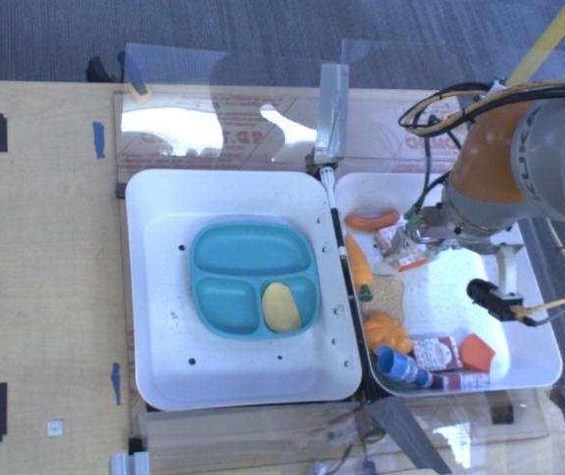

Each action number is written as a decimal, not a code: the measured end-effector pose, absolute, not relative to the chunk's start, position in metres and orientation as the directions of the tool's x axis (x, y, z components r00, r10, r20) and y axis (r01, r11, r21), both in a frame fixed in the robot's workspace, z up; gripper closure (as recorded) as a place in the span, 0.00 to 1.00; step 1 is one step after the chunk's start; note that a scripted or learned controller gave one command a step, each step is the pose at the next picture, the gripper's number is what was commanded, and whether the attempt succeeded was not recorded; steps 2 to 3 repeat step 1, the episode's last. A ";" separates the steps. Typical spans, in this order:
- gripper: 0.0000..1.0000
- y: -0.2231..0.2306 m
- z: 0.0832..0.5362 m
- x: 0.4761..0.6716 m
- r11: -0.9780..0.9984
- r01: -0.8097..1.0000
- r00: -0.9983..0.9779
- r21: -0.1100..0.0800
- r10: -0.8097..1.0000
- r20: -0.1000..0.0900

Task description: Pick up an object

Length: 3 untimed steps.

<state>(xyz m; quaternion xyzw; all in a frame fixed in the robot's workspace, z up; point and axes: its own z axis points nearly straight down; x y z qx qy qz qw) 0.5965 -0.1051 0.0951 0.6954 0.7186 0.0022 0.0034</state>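
The right bin (534,364) holds several items. A red sausage (372,220) lies at its back left. An orange carrot (359,262) runs along the left wall. A white and red packet (411,253) sits just under my gripper (408,236), which hangs low over the bin's back left part. A tan bread slice (386,292) lies in front of the packet. At the front are an orange fruit (383,332), a blue cup (397,365), a red and white carton (438,352) and an orange-red block (477,351). Nothing shows as held.
The left bin (153,265) carries a blue divided tray (252,250) with a yellow oval item (281,308) in its front right compartment. A metal divider post (331,117) stands behind the two bins. Cables (440,107) loop above the wrist.
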 end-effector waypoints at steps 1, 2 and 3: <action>1.00 -0.048 0.218 0.607 -0.043 0.999 0.043 0.006 0.999 0.001; 1.00 -0.048 0.218 0.607 -0.043 0.999 0.043 0.006 0.999 0.001; 1.00 -0.048 0.218 0.607 -0.043 0.999 0.043 0.006 0.999 0.001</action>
